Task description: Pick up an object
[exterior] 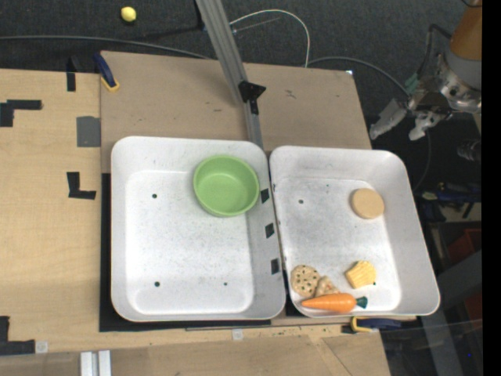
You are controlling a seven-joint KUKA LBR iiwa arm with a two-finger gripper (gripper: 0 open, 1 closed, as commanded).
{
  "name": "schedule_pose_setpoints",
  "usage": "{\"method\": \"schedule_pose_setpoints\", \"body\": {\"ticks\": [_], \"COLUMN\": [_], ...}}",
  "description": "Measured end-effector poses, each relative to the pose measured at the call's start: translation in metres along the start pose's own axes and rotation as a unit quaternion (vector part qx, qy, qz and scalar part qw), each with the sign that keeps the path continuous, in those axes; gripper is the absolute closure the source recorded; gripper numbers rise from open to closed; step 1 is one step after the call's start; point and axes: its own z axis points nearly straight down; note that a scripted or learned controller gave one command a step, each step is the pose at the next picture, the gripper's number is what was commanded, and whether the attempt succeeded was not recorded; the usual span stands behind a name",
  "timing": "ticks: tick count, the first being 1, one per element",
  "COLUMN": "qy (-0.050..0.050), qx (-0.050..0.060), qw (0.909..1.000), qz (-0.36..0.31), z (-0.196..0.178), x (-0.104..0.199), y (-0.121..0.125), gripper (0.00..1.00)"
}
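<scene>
Hovering end effector [401, 122] beyond right bin [391, 163] | fingers spread, nothing between | carrot [329, 303]: orange, green-tipped, lying flat

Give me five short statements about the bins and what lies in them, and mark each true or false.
1. The green bowl sits in the left bin. True.
2. The carrot lies near the front edge of the right bin. True.
3. The round tan cookie is inside the bowl. False: it lies in the right bin.
4. The hand hangs above the bowl. False: it is off beyond the right bin's far corner.
5. The yellow ball lies in the left bin. False: it lies on the dark floor beyond the bench.
</scene>
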Motion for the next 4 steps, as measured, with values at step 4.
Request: {"method": "schedule_pose_setpoints", "body": {"ticks": [4], "qy": [0.001], "qx": [0.004], "qw": [1.0000], "qz": [0.000], "z": [0.173], "x": [0.001], "y": [-0.016], "gripper": [0.00]}}
